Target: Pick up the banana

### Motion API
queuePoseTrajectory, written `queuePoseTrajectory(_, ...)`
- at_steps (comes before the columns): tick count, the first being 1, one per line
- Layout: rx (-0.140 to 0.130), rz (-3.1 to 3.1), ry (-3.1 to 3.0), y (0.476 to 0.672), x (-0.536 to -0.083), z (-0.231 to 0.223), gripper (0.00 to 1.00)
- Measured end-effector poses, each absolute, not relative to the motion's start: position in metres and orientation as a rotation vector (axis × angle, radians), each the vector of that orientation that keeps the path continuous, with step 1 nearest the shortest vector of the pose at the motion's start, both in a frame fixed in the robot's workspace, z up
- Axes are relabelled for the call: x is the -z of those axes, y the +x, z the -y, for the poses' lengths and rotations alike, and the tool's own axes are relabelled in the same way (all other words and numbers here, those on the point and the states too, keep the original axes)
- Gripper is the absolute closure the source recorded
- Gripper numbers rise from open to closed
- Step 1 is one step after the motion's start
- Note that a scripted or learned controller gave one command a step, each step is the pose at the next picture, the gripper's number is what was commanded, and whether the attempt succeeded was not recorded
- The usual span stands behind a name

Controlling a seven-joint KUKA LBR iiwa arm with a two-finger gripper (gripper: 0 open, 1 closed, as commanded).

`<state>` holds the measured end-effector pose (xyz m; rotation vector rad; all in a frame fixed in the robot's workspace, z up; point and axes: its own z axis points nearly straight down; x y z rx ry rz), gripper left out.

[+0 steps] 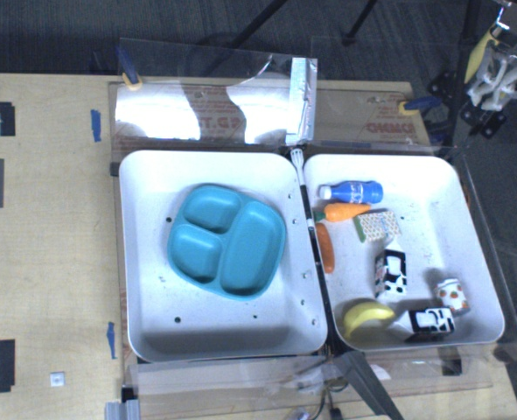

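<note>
The banana (pixel 367 318) is a short yellow piece that lies at the front left of the right bin (pixel 468 234), close to the bin's front wall. A black-and-white block (pixel 431 320) rests just to its right. Another black-and-white item (pixel 392 272) stands just behind it.
The right bin also holds a blue bottle (pixel 352 192), an orange carrot (pixel 345 211), a second orange piece (pixel 325 245) along the divider, a speckled pad (pixel 377 226) and a small white-and-orange toy (pixel 450 294). A blue divided plate (pixel 227 240) sits in the left bin (pixel 144 234). A pale rig (pixel 494 73) hangs beyond the bench's far right.
</note>
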<state>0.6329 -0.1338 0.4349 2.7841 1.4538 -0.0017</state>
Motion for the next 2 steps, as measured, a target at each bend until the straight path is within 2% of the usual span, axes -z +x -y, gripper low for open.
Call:
queuePoseTrajectory(1,0.000,-1.552,2.728,0.6668,-0.4353,0.1869,1.00)
queuePoseTrajectory(2,0.000,-1.555,2.728,0.6671,-0.4354,0.1858,0.00)
